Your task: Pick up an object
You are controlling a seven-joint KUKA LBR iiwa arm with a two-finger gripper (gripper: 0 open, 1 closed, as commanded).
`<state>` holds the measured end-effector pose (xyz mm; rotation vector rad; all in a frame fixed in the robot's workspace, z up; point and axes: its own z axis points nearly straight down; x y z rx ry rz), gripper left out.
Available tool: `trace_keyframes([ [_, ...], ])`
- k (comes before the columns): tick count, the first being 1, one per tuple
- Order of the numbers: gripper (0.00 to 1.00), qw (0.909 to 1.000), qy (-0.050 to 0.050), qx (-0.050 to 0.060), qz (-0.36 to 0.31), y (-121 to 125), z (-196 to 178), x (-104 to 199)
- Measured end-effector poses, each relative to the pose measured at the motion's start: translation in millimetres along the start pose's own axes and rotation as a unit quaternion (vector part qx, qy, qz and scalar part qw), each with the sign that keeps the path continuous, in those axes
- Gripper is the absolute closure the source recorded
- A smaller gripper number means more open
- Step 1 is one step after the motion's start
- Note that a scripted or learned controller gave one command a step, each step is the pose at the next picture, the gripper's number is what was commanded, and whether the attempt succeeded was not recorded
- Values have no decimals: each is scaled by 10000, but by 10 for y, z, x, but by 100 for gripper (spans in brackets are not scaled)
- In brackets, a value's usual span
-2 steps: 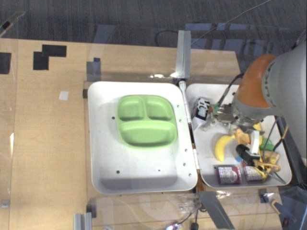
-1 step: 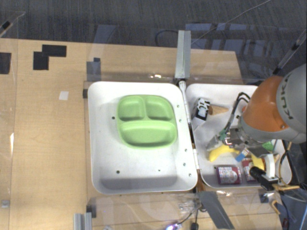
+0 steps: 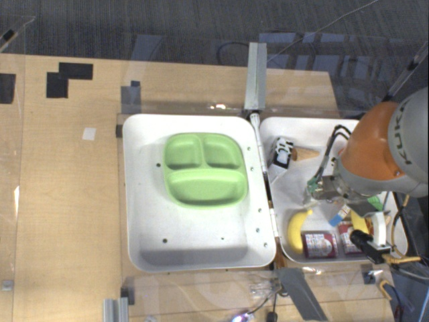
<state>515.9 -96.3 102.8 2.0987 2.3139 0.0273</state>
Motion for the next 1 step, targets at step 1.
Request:
trace_keyframes([
  [1, 100, 9999, 6, 90, -146, 610, -1129, 443],
])
